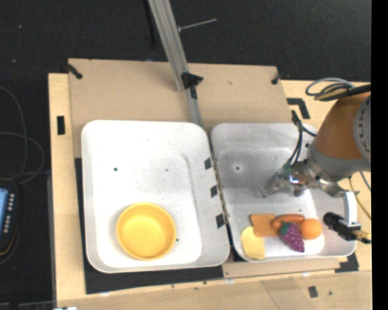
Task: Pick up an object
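Tool [276, 185] hovers over right bin [246, 147], above toy food cluster; finger state cannot be told. Orange [311, 228], grapes [293, 237], carrot [287, 219], yellow piece [252, 243] crowd bin's near edge. Risk: tight packing makes descent nudge neighbours, grasp slips.

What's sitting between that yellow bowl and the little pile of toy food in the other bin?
In the camera view, past the yellow bowl comes bare white floor of the left bin, then the two bins' meeting rims. The toy food starts just inside the right bin.
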Controlling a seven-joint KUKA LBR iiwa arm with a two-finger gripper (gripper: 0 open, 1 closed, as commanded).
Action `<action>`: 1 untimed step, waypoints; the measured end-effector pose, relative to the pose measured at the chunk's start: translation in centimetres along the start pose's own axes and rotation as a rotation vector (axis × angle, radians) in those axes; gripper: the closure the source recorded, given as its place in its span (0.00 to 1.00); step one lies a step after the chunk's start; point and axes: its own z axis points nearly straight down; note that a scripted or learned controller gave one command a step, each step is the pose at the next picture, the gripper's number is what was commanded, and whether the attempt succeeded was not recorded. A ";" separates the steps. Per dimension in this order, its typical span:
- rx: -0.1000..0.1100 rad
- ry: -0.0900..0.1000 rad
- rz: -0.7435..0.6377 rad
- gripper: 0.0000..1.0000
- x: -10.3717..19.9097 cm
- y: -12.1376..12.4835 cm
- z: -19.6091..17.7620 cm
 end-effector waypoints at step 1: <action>-0.009 0.000 0.003 1.00 -0.1 0.2 -1.4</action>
